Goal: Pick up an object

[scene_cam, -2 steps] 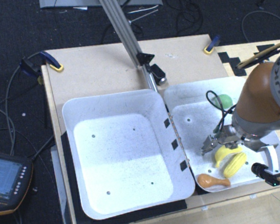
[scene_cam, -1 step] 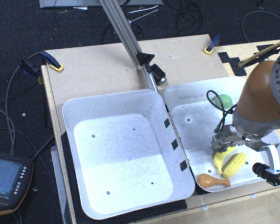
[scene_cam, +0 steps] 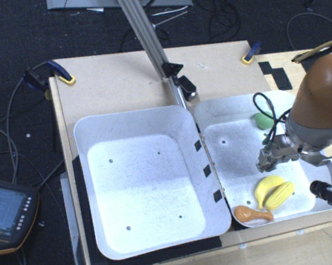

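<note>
The gripper (scene_cam: pixel 270 160) hangs low inside the right bin (scene_cam: pixel 229 144), just above the yellow banana (scene_cam: pixel 274 192). It is not possible to tell if it is apart or together, and nothing is seen clamped in it. Beside the banana, toward the bin's front corner, lies an orange spoon-like object (scene_cam: pixel 252 213). A green object (scene_cam: pixel 263 119) lies behind the gripper, near the bin's far wall. The step in hand seems to be the approach. The next move probably calls for descending onto the banana and closing on it.
</note>
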Motion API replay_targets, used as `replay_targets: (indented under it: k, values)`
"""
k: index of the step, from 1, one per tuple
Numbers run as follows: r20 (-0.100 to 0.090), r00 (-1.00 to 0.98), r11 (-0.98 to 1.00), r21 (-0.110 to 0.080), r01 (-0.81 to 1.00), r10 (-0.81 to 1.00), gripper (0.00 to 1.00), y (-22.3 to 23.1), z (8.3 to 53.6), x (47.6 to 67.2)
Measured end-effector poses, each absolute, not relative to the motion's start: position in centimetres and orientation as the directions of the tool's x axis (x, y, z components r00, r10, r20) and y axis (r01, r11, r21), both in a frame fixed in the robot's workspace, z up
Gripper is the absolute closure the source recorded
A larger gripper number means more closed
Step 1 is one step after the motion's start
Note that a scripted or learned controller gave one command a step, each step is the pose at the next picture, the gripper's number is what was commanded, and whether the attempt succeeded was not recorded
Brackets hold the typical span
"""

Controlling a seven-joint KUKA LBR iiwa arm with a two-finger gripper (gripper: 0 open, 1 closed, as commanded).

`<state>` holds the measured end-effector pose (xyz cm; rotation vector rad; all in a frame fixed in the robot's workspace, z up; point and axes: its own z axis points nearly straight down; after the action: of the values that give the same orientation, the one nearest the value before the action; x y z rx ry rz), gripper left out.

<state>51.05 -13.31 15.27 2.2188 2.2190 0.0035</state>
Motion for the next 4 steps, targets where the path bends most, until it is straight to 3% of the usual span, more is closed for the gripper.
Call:
replay_targets:
  k: [1, 2, 4]
  values:
    - [-0.001, -0.001, 0.001, 0.005, 1.0, 1.0, 1.0, -13.3, 20.5, 51.2]
    - [0.001, -0.005, 0.005, 0.0, 1.0, 1.0, 1.0, -7.8, 20.7, 53.0]
    - [0.001, -0.006, 0.006, -0.001, 1.0, 1.0, 1.0, 2.7, 21.8, 53.5]
